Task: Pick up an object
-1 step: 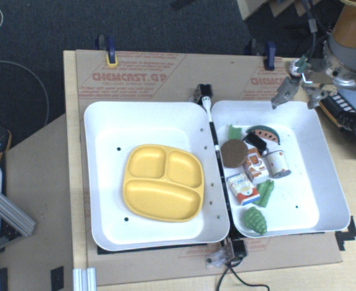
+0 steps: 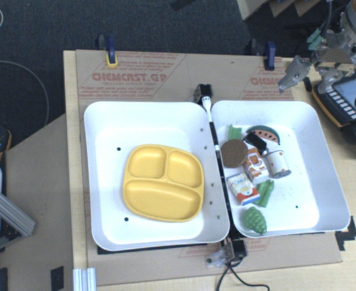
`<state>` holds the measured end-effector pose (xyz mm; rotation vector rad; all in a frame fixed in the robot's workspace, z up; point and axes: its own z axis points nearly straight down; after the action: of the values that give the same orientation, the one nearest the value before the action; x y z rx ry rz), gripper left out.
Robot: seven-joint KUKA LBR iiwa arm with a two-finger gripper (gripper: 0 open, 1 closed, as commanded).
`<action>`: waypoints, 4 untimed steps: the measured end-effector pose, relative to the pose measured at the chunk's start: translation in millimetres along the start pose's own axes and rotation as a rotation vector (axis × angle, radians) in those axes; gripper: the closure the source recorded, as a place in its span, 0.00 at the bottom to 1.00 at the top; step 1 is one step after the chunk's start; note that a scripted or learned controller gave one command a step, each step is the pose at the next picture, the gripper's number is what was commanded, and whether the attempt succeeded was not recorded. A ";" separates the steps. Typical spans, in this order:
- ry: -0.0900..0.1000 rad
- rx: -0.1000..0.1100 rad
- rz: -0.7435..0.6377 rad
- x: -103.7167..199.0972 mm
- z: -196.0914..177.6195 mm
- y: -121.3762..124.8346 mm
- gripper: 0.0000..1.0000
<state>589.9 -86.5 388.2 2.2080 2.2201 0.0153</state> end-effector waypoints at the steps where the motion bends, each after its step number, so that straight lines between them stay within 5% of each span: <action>1: -0.002 0.009 0.003 -2.4 -2.8 0.7 1.00; 2: 0.000 0.007 0.005 -0.2 -59.2 -61.1 1.00; 3: 0.000 0.013 0.009 -23.0 -76.1 -111.7 1.00; 4: 0.000 0.003 -0.001 38.0 -153.0 -87.9 1.00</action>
<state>499.7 -48.9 539.9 2.2080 2.2231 0.0122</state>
